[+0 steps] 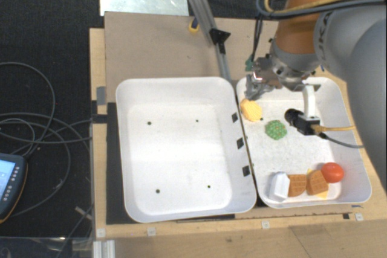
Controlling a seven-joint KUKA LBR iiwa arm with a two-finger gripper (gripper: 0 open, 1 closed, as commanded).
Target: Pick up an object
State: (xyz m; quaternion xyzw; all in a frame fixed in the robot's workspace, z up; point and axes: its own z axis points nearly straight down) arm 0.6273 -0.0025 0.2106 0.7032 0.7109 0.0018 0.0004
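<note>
1. 2 white bins on the bench: left bin (181,148) bare of objects, right bin (357,184) holding every loose item. All places below given relative to the right bin.
2. Along the near wall of the right bin, 4 items in a row: 1 white block (278,185) at the near-left corner, then 2 tan waffle-like pieces (297,185) and (317,182), touching each other, then 1 red ball (332,172) at the near-right.
3. Mid bin: 1 green knobbly ball (276,130), apart from the rest, just left of a black fitting with a yellow cable.
4. Against the left wall, further back: 1 yellow object (251,110), probably the target, lying directly under the gripper (254,92).
5. Cannot tell whether the pincer is released or clenched; nothing visibly between its tips.
6. To do well: centre over the yellow object, mind the close left wall, descend straight, clamp across the narrow width, lift only once gripped.
7. Furthest: 1 grey arm with 1 orange band (305,9) above the wrist.
</note>
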